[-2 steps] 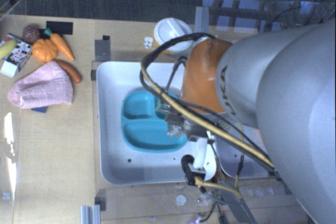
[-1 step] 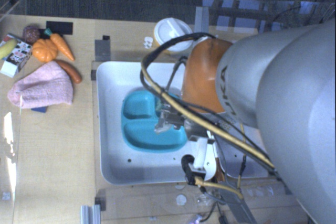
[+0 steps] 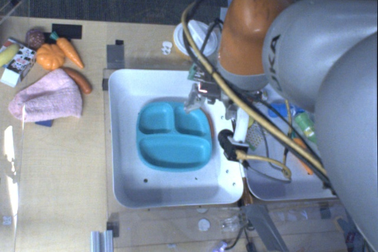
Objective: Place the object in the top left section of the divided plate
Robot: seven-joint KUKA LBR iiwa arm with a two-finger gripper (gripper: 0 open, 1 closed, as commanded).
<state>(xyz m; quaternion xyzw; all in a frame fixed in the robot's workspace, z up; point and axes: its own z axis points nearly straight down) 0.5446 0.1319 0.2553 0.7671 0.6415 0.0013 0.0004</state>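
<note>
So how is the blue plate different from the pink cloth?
The blue divided plastic plate sits inside the left white bin, while the pink fuzzy cloth lies outside it on the wooden bench. The plate looks hard and smooth with three sunken sections; the cloth looks soft and lumpy with no sections. The plate is a rounded square; the cloth is a floppy mound. Both lie flat with nothing on them.
</note>
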